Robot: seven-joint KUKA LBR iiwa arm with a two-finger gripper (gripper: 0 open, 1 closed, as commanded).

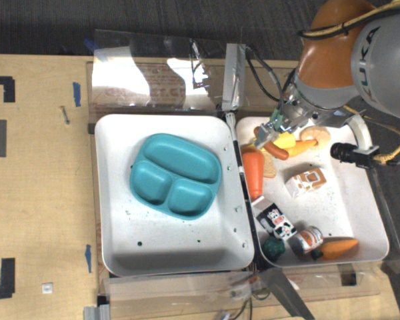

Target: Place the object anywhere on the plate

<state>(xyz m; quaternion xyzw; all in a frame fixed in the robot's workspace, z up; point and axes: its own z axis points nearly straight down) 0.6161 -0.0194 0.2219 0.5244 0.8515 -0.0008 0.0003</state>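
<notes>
left bin (113, 239): teal plate (175, 174) at centre, bare floor along every edge | right bin (370, 209): far-left corner packed with toys (283, 145) under the arm (347, 52) | carrot (253, 171) along left wall | near edge crowded with small toys (300, 235) | centre-right floor bare

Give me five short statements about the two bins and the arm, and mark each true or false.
1. The teal plate lies in the left bin. True.
2. The plate has a single undivided well. False: it has three compartments.
3. The carrot is on the plate. False: it lies in the right bin, along its left wall.
4. The gripper is over the right bin's far left corner. True.
5. The toy food is spread across both bins. False: it is all in the right bin.
</notes>
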